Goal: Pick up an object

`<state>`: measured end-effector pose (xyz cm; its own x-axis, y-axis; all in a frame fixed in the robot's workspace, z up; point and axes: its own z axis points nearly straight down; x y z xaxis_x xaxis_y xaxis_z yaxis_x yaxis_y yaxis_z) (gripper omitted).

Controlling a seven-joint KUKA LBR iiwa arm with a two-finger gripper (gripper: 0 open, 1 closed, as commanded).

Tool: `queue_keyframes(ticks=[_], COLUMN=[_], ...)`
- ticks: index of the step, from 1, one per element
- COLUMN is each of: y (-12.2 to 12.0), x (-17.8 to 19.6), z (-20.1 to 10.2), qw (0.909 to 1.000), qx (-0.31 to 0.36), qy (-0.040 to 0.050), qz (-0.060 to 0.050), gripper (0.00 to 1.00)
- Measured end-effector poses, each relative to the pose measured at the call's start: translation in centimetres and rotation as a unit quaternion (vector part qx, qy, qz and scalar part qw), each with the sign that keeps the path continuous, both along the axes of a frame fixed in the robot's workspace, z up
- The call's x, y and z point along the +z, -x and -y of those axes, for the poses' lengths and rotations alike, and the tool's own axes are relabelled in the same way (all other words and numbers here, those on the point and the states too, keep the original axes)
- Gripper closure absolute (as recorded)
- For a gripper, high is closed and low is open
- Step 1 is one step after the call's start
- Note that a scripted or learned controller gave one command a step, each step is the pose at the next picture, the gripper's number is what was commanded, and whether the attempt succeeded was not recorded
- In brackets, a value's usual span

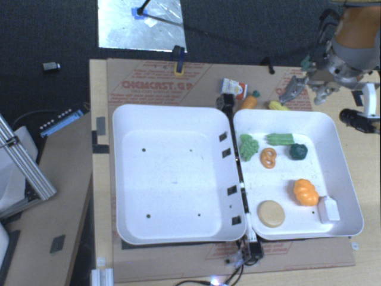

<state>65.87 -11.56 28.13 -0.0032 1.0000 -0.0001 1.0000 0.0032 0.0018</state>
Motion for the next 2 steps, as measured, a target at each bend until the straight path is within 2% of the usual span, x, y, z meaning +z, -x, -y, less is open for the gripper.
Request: queue_keyframes(ticks=[1, 2], y=[-0.1, 6.0], x=[1.1, -8.1], z=[0.0, -7.5], qw=[1.0000, 1.0000], qx=[0.002, 0.002], qy=[0.0000, -0.0015], qz=[0.002, -0.005], gripper=[1.00, 1.00])
